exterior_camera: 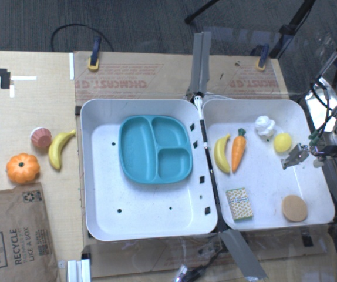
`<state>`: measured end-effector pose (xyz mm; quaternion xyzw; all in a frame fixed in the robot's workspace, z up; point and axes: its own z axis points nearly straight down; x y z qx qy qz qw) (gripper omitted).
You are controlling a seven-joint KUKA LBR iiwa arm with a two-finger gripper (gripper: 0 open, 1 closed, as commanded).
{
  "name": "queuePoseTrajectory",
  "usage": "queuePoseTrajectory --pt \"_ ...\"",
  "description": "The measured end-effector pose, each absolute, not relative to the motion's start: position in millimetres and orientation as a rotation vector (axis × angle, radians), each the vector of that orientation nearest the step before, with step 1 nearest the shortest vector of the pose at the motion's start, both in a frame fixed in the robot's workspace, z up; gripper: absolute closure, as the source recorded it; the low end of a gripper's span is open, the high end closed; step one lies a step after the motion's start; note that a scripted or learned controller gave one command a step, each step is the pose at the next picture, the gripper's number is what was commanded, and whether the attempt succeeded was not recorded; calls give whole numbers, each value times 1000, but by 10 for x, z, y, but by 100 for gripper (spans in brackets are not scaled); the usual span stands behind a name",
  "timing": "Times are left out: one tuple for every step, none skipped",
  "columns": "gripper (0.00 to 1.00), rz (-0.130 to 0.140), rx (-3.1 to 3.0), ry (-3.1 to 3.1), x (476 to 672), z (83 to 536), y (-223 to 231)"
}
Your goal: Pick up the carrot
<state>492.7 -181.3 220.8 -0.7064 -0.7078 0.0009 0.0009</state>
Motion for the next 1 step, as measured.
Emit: queuePoseTrajectory --pt "0 4 -2143 -2294 5455 1074 -1090"
